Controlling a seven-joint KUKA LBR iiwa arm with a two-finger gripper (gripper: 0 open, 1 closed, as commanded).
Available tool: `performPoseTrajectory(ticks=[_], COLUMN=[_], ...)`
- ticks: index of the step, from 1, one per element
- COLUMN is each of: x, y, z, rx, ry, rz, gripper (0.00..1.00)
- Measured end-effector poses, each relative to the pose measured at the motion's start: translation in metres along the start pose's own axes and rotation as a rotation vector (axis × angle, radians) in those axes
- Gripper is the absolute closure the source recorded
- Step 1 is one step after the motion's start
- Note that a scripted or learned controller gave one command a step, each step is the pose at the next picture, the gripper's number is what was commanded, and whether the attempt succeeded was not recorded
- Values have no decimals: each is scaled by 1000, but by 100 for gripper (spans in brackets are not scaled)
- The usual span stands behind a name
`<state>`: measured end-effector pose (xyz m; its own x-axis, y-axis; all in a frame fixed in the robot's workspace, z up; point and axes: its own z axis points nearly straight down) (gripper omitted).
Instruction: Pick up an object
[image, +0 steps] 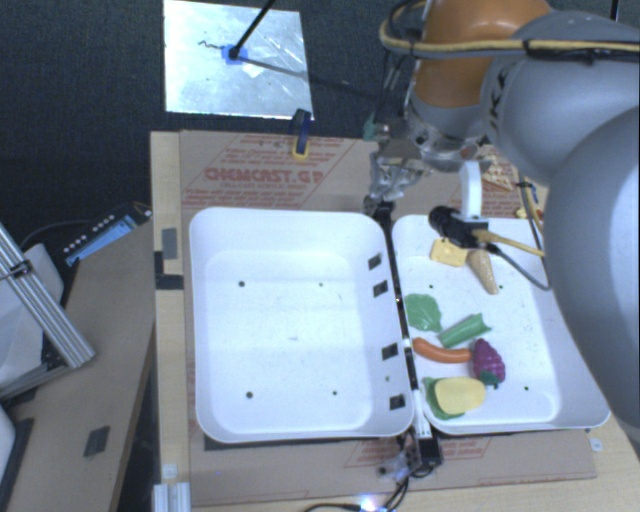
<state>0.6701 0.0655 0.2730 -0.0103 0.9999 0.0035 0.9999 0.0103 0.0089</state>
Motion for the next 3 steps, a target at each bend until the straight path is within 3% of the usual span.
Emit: performPoseTrajectory(ticks=[1,3], x=[14,37], y=[-2,-1], z=[24,12], rx=[8,6], ry=[-3,-3], rz=[5,6], gripper=[100,100])
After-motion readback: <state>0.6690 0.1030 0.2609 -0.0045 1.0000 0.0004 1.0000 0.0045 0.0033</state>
